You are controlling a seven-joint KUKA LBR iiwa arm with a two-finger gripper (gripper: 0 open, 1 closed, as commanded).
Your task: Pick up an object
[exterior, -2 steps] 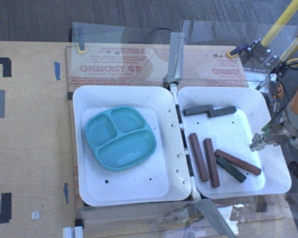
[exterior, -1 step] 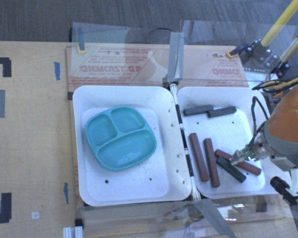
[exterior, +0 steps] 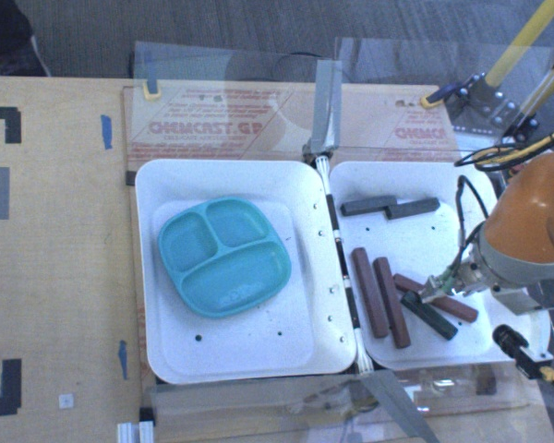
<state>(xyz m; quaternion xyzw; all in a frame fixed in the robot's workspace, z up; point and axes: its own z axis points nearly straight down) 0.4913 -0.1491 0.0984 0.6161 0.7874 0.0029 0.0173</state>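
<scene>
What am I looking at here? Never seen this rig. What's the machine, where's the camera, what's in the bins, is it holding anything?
One fixed camera looks down at a slant on a bench with two shallow white bins. The left bin holds a teal divided plate. The right bin holds a dark grey bar near the top, two brown sticks side by side, and a small crossed pile of one reddish and one dark stick. The machine is a robot arm, grey with an orange band, reaching in from the right. Its gripper sits low over that pile. I cannot tell from this view whether it holds anything.
</scene>
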